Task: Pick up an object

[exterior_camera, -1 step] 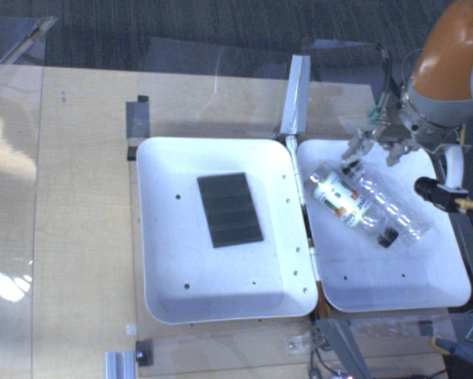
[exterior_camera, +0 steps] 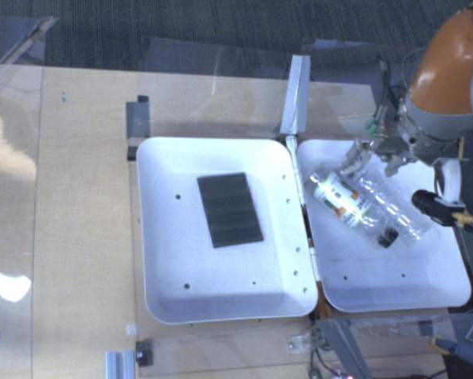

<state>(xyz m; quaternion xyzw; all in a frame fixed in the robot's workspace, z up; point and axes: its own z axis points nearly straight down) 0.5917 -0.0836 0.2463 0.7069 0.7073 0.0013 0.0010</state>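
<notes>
A clear plastic bottle (exterior_camera: 368,205) lies on its side in the right bin (exterior_camera: 394,279), its labelled end pointing toward the bin's left wall. A small black piece (exterior_camera: 388,238) sits against the bottle's near side. A dark grey ribbed slab (exterior_camera: 230,209) lies flat in the middle of the left bin (exterior_camera: 173,275). My gripper (exterior_camera: 374,163) hangs over the far part of the right bin, just above the bottle's far side. Its fingers (exterior_camera: 354,161) are spread open, with nothing between them.
A metal post (exterior_camera: 294,105) stands at the back where the two bins meet. The arm's orange band (exterior_camera: 449,61) and a black fitting (exterior_camera: 432,204) overhang the right bin's right side. Light wooden bench (exterior_camera: 70,212) extends to the left.
</notes>
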